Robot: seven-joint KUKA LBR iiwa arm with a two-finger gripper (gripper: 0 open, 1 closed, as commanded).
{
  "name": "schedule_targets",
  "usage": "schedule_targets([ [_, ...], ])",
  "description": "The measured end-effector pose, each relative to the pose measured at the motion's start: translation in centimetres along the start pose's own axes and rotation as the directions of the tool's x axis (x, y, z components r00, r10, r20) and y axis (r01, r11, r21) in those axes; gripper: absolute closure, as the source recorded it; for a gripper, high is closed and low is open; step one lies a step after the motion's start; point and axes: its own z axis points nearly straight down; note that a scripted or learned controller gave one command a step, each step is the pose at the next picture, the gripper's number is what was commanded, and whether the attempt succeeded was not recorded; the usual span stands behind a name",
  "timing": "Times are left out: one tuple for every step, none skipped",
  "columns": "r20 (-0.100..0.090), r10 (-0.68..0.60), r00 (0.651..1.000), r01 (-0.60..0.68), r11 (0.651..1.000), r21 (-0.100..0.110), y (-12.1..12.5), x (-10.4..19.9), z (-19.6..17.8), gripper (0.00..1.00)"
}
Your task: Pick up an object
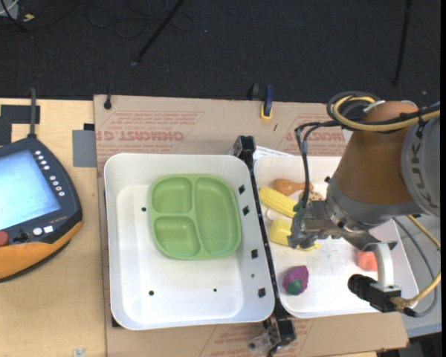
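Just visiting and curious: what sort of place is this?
Probably a robotics lab: a grey robot arm with an orange band reaches over two shallow white bins of toy food, beside an orange-edged handheld control screen.

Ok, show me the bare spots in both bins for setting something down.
Left bin: bare floor below the green divided plate, toward the near wall. Right bin: a bare patch between the purple toy and the red piece. Crowded around the gripper and yellow toys.
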Motion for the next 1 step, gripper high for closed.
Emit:
schedule_targets([
  [0.000, 0.000, 1.000, 0.000, 1.000, -0.001, 0.63, -0.77, -0.22, 1.00],
])
